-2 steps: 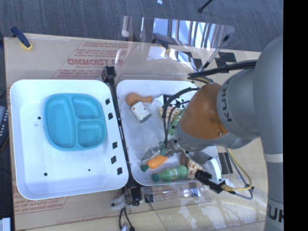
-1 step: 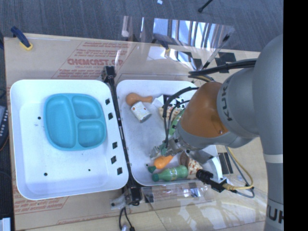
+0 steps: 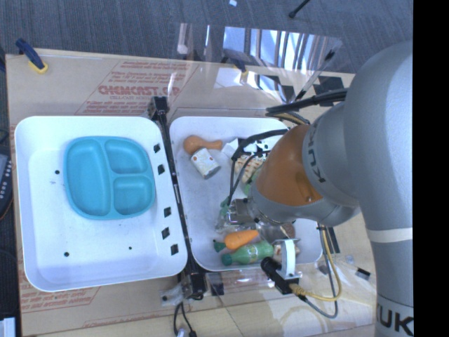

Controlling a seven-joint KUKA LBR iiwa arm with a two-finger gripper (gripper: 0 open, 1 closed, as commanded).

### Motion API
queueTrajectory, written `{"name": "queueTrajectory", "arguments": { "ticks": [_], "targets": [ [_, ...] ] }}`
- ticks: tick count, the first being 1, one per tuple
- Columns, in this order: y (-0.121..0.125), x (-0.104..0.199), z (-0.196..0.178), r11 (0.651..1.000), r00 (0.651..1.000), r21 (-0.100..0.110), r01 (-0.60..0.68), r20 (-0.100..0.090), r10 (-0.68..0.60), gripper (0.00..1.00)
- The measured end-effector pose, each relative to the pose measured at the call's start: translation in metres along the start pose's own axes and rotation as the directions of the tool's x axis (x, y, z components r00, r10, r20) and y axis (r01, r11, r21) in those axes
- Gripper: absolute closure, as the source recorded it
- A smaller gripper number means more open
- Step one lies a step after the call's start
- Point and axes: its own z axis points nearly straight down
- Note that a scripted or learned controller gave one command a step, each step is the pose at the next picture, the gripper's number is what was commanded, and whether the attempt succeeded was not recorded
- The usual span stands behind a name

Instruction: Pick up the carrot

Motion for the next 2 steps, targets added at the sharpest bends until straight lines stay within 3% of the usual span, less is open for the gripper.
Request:
{"name": "queueTrajectory", "arguments": {
  "ticks": [1, 2],
  "targets": [
    [0.000, -0.009, -0.038, 0.981, 0.981, 0.004, -0.193, 0.001, 0.193, 1.00],
    [0.000, 0.012, 0.001, 0.983, 0.983, -0.001, -0.186, 0.000, 0.186, 1.00]
  ]
}}
